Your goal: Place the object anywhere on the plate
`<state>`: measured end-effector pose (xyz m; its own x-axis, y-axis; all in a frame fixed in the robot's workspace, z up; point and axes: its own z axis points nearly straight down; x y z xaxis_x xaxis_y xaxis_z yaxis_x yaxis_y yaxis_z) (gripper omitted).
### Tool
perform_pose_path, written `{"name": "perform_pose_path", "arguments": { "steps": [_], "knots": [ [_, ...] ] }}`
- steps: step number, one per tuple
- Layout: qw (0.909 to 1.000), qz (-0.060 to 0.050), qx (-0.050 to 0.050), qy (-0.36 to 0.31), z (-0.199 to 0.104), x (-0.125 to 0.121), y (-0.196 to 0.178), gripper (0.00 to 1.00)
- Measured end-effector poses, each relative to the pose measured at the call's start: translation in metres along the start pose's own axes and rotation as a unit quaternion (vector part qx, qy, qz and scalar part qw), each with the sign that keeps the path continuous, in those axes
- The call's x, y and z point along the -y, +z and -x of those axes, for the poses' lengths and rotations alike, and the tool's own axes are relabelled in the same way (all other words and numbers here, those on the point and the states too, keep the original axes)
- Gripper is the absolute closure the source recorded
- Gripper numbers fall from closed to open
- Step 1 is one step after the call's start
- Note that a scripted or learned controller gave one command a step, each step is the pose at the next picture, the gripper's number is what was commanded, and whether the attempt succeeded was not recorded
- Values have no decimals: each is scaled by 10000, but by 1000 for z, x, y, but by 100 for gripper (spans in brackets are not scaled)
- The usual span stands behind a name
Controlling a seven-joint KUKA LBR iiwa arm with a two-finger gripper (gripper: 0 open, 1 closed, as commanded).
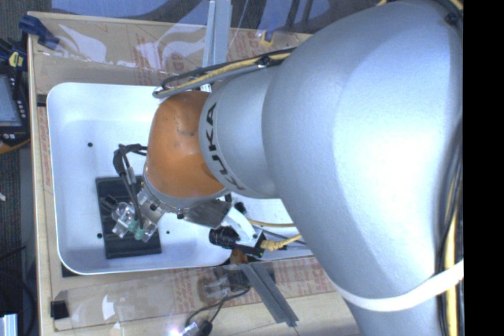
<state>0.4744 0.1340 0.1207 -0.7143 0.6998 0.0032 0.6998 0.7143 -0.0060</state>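
1. We see the grey arm (346, 145) reaching in from the right, its orange band (177, 145) at frame center.
2. The gripper (130, 223) hangs low over a dark square plate (118, 244) at the lower left of the white bin (67, 130).
3. We cannot tell its grip, nor make out the object.

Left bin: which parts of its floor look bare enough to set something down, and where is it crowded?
The left bin has bare floor along its far and left walls, down to the black plate. A narrower strip runs between the plate and the near wall. It is crowded at the plate, where the gripper hangs, and rightward under the arm.
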Motion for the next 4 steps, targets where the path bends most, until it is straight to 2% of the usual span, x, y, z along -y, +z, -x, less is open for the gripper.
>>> {"name": "perform_pose_path", "arguments": {
  "steps": [1,2,3,4],
  "knots": [
    [9859,31,29,-1673,38,35,-71,100],
    [9959,13,6,-900,-9,-10,18,100],
    [9803,30,26,-1977,0,-2,-36,100],
    [9904,-20,30,-1382,0,-86,24,100]
  ]
}}
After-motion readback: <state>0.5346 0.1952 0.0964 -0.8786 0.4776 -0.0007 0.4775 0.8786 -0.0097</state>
